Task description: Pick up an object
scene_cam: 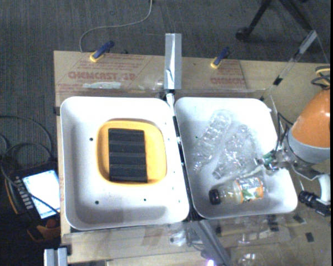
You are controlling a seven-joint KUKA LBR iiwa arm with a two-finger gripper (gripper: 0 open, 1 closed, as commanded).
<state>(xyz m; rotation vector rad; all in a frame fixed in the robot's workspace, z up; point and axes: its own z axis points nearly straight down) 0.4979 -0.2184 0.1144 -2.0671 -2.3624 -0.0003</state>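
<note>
The right bin (277,204) holds several clear, crumpled plastic bottles (225,143) piled in its middle. A small bottle with an orange label and a black cap (238,192) lies on its side near the bin's front wall. In the left bin (77,198) rests a yellow block with a black ribbed top (130,153). My arm's orange band (316,121) shows at the right edge, and the gripper (268,162) hangs low over the right bin's right side, just above and to the right of the labelled bottle. I see nothing held by it.
The bins meet at a narrow ridge (178,148) in the middle. A metal post (172,60) stands behind them, with two blue-and-yellow clamps (101,51) on the board's back edge. A tablet and cables (36,190) lie on the floor at left.
</note>
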